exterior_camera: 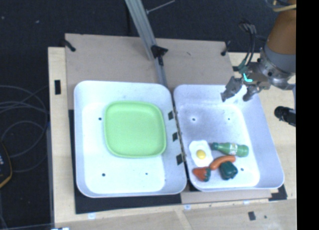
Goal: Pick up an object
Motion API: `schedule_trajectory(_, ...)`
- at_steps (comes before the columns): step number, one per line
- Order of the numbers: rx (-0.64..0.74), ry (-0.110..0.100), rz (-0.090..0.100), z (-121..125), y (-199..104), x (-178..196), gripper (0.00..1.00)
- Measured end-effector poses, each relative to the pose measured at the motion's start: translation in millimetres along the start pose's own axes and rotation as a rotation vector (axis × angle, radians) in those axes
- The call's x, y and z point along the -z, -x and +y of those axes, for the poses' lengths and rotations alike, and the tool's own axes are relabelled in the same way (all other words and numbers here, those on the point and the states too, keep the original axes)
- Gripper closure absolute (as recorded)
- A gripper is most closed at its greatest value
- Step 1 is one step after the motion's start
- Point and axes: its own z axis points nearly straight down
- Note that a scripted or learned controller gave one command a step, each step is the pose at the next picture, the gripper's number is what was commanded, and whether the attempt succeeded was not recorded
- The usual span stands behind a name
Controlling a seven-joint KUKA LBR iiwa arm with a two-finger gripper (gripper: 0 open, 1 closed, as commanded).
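Claw (239, 93) open above right bin's (199, 97) far edge

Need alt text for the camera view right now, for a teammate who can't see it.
The gripper, open and holding nothing, hovers over the far side of the right bin. A fried-egg toy, green bottle and toy vegetables cluster at that bin's near edge. The left bin holds a green plate.

The arm (283, 34) runs off the right side of the frame, so nothing past the orange band is visible. Lower right, the red piece (202, 174) tucks partly under the fried egg (200, 153), and the dark green item (229, 170) is too small to identify. The metal pole (141, 19) leaves the top edge. The bench (124, 213) is cropped along the bottom.
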Motion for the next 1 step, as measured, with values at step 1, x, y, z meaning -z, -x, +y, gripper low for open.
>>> schedule_trajectory(1, 0.0, 0.0, 0.0, 0.0, 0.0, -0.1, 0.0)
